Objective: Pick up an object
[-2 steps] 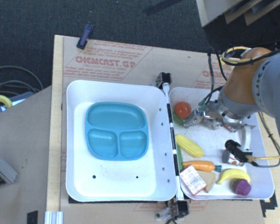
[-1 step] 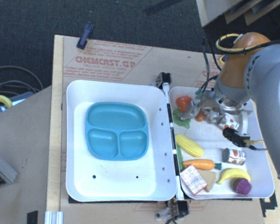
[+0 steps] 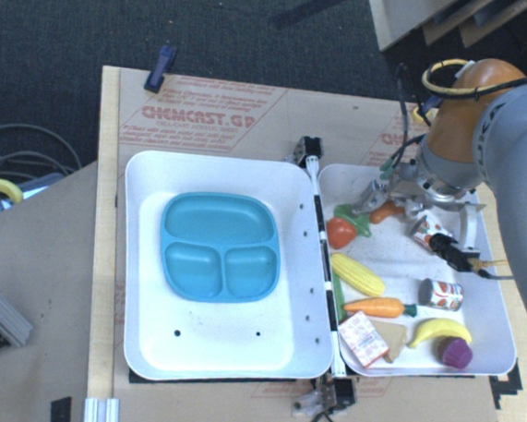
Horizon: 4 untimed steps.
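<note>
Reaching in from the right, the grey arm [image 3: 517, 128] with its orange band [image 3: 473, 105] hangs over the far end of the right bin [image 3: 500, 353], and the pincer [image 3: 390, 201] sits low near that bin's far left corner. Whether the pincer is open or closed I cannot tell; its tips blur into the clutter beneath. Something small and orange [image 3: 386, 211] lies right at the pincer, touching or just under it. A red tomato [image 3: 340, 232] with a green leafy piece [image 3: 355, 218] lies just beside it toward the divider. Nearer the camera sit a corn cob [image 3: 358, 274], a carrot [image 3: 375, 307], a small can [image 3: 441, 293], a banana [image 3: 437, 331], a purple fruit [image 3: 457, 353] and a pink-patterned packet [image 3: 362, 339], all well apart from the pincer. The left bin [image 3: 140, 333] holds a blue divided plate [image 3: 219, 246]. Both bins rest on the table [image 3: 125, 109].
</note>
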Each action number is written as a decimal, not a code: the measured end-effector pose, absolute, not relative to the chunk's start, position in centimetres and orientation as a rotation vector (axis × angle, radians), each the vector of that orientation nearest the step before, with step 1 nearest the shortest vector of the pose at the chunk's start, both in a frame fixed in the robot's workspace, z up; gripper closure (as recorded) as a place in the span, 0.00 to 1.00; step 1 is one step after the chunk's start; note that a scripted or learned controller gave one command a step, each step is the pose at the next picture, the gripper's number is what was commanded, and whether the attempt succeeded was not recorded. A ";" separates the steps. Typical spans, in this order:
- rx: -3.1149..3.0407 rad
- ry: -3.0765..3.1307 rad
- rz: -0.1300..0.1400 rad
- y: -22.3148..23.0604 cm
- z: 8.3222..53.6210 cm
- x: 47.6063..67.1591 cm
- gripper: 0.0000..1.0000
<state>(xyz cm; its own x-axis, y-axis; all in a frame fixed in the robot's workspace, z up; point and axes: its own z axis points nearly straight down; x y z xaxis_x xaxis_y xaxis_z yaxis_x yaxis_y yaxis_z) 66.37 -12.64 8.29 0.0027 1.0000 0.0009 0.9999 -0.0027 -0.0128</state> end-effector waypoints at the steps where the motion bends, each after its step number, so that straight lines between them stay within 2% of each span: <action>1: -2.220 -2.216 0.007 -14.6 8.3 66.5 0.00; 2: -2.222 -2.221 0.002 -18.0 8.5 66.6 0.00; 4: -2.221 -2.222 0.001 -17.5 8.5 66.7 0.00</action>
